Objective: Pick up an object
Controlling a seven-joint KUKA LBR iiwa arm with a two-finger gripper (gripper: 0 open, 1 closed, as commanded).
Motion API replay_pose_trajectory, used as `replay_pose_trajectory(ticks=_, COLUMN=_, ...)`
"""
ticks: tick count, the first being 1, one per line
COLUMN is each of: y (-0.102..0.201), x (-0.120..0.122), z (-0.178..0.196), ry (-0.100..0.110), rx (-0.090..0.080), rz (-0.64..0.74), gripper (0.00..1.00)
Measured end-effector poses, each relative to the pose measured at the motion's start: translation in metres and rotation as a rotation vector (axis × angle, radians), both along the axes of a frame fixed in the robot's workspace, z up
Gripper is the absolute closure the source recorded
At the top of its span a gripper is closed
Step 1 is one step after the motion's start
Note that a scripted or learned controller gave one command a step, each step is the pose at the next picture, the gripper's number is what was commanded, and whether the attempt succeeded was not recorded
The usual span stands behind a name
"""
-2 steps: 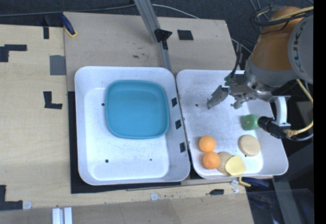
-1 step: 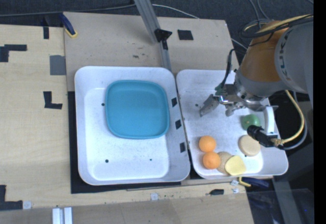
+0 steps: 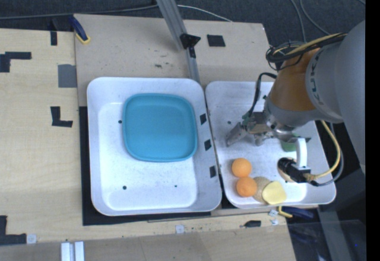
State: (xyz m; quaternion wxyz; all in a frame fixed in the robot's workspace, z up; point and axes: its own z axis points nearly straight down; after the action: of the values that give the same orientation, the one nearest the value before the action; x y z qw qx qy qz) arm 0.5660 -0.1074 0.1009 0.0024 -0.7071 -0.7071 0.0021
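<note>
1. Hanging low over the right bin, the gripper points toward the wall between the two bins. Its fingers look spread apart, with nothing between them.

2. The things to pick lie in the near part of that bin. There is an upper orange ball, a lower orange ball just below it, a yellow piece and a tan lump tucked between the lower ball and the yellow piece.

3. The upper orange ball is the nearest one to the fingers. It lies toward the front of the bin from them, almost straight down in the picture, and a bit apart. I think the gripper would have to slide that way and then drop.

4. A ball is round, so it has no long side. Any turn of the fingers would do.

5. The lower ball, the lump and the yellow piece sit packed close. Fingers could bump them if they go too far forward.

6. A green thing peeks out under the wrist, and I cannot tell what it is.

7. The left bin holds a blue plate, well apart from the arm.
</note>
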Motion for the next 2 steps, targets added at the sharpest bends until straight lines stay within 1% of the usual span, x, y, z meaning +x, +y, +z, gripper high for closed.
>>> replay_pose_trajectory(ticks=1, y=0.001, x=0.002, z=0.013, ry=-0.005, rx=0.000, rz=0.001, gripper=1.00)
replay_pose_trajectory(ticks=2, y=0.007, x=0.005, z=0.073, ry=-0.011, rx=-0.001, rz=0.001, gripper=1.00)
